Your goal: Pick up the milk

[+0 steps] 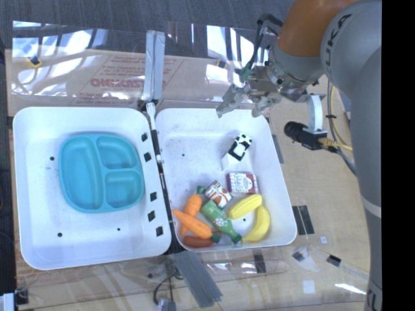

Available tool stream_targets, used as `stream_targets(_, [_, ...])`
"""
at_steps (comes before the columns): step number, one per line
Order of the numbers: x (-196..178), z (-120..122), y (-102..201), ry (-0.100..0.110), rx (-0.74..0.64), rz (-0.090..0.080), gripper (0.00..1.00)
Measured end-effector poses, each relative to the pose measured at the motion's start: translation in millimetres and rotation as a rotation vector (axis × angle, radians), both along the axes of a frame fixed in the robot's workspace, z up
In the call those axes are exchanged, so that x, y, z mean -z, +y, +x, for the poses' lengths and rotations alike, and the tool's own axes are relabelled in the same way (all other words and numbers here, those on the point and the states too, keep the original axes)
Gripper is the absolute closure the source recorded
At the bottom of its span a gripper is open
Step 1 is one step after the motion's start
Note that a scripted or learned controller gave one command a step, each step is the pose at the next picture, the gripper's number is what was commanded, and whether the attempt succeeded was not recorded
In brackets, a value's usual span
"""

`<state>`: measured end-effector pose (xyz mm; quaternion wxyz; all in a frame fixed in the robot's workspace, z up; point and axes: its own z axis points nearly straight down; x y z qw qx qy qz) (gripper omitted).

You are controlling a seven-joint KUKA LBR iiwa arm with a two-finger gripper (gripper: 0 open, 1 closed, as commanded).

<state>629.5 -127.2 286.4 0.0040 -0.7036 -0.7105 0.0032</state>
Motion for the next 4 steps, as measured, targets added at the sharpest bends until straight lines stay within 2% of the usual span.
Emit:
stream_targets(1, [56.8, -17.8, -41.2, -0.001, -0.133, 0.002, 0.0])
stream_targets(2, [169.1, 16.4, -64.0, -0.023, -0.192, -0.004, 0.0])
stream_targets(3, [178.5, 6.7, -77.0, -0.043, -0.306, -0.006, 0.0])
stream_targets(4, [178.2, -12.2, -79.6, -0.046, -0.402, -0.013, 0.0])
